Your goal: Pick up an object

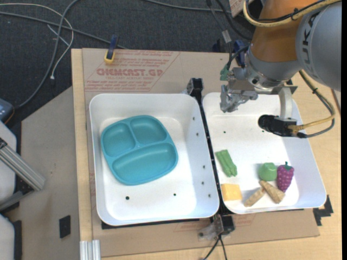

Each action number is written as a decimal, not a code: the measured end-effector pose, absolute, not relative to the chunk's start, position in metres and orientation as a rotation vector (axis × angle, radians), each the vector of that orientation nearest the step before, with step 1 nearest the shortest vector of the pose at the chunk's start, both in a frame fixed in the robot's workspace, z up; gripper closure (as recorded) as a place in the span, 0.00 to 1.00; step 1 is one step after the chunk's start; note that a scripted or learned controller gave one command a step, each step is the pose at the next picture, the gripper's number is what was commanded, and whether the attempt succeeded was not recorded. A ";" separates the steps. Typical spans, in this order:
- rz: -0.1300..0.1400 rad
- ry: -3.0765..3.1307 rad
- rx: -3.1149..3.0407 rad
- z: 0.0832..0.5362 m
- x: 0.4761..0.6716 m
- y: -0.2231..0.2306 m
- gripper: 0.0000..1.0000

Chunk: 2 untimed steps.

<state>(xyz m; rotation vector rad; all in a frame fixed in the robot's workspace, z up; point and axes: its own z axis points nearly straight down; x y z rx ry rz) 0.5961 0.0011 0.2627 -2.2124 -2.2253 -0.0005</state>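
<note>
While poised above the right bin (pixel 303 145) (far corner), hand (pixel 232 103), grip state unclear.

The arm (pixel 303 31) is running off the frame's top right, its wrist hiding the right bin's (pixel 303 145) far rim.

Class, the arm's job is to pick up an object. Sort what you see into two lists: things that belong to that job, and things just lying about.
Part of the job:
tool
green block
yellow block
green apple
purple grapes
two tan pieces
right bin

Just lying about:
blue divided plate
left bin
yellow and blue clamp
loose cables
</note>
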 end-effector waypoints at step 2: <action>0.004 -2.224 -2.212 0.230 0.579 0.091 1.00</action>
